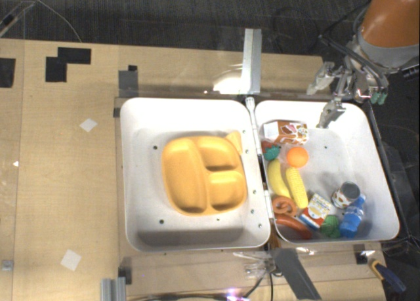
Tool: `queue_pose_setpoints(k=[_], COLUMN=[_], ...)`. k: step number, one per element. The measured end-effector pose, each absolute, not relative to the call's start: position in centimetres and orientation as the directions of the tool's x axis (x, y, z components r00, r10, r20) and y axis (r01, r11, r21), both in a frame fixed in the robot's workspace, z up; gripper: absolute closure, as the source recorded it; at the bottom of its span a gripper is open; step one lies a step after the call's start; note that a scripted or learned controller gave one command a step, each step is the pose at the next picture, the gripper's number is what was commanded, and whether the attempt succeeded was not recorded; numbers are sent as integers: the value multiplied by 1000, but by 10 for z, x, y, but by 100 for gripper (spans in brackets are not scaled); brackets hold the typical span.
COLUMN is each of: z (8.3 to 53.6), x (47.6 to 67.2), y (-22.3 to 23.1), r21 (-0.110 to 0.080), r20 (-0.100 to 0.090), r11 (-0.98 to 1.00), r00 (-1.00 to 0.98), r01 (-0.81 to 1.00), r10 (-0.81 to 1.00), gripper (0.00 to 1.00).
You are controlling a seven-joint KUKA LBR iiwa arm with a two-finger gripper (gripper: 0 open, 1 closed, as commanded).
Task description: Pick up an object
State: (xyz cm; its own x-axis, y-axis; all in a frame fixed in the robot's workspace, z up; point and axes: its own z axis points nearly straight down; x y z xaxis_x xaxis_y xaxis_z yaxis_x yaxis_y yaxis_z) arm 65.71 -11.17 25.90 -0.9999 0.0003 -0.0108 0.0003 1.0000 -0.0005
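Observation:
My gripper hangs over the back edge of the right bin, near its far middle, with nothing seen in it. Below it, along the bin's left side, lie a brown-and-white snack packet, an orange ball, a banana and a corn cob. At the bin's front sit a small carton, a tin can, a blue bottle and a green toy. The nearest item, the packet, is left of and below the gripper.
The left bin holds a yellow divided plate. A metal post rises behind the seam between the bins. The right bin's middle and back right floor is bare white. The arm's orange band is at the top right.

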Motion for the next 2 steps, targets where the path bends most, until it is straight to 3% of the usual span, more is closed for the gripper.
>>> queue_pose_setpoints(k=[1, 2], z=[138, 93], x=[657, 656], y=[-97, -115], r21=[2, -6], r20=[-3, -22], r11=[943, 980], r00=[-943, -980], r01=[333, -197], r10=[333, -197], gripper=[0, 0])
